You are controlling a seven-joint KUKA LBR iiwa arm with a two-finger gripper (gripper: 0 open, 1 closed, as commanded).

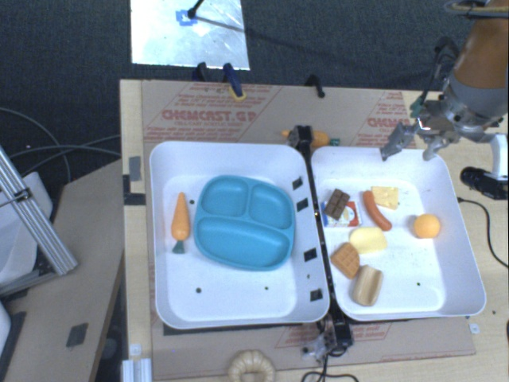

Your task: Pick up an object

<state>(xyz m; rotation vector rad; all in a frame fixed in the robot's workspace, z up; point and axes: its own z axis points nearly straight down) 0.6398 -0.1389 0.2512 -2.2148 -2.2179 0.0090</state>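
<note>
My gripper [413,143] hangs open above the far edge of the right bin [457,293], with nothing between its fingers. Below it in that bin lie a yellow cheese wedge [386,196], a red sausage [376,210], an orange [427,226], a brown chocolate bar [338,204], a pale yellow piece [367,239], a waffle [346,259] and a bread roll [367,285]. The left bin [171,297] holds a blue divided plate [242,221] and a carrot [180,218].
The bins sit side by side on a cardboard sheet [215,114] on the bench. A pale ring-shaped item [252,367] lies at the bench's front edge. A metal frame [32,221] stands at the left. Black cables run along the right side.
</note>
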